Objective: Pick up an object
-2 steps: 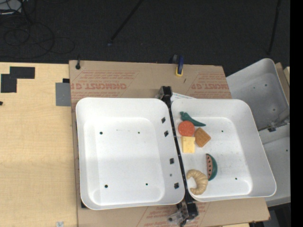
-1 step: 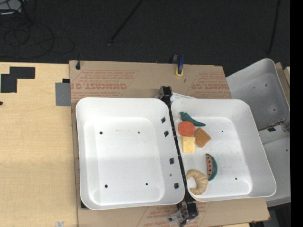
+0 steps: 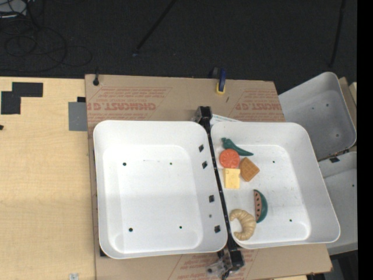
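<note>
Several toy foods lie in the right bin, along its left side. A dark green chili pepper sits farthest back, with a red tomato just in front of it. A brown cracker and a yellow cheese block lie side by side below the tomato. Nearer the front are a watermelon slice and a tan croissant.
The left bin stands beside the right one, joined by a black clamp strip. Both rest on a cardboard sheet on the wooden bench. A spare white bin lies tilted at the right.
</note>
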